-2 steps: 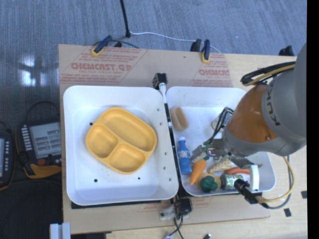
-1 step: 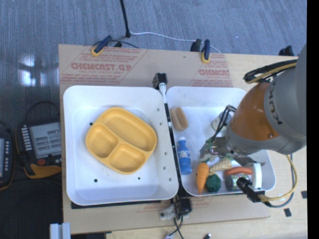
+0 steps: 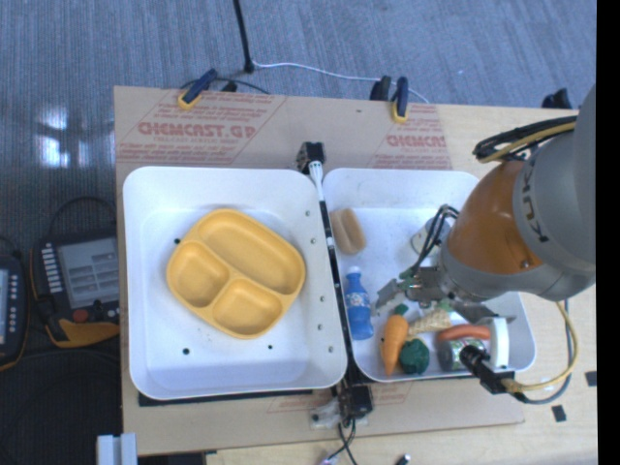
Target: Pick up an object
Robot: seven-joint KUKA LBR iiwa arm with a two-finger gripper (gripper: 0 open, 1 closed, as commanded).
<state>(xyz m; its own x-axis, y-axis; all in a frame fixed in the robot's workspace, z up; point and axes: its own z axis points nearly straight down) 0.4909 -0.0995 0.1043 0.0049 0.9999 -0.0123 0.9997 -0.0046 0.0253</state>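
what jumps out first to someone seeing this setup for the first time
The yellow divided plate lies alone in the left bin, bright against the white. The grey arm with its orange band reaches in from the right over the right bin, where an orange carrot, a blue bottle and a green item cluster near the front.

Tool [image 3: 412,294] hangs above carrot [image 3: 392,342] in right bin [image 3: 387,187].

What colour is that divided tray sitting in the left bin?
Yellow. The divided tray shows plainly in the camera view, lying in the left bin.
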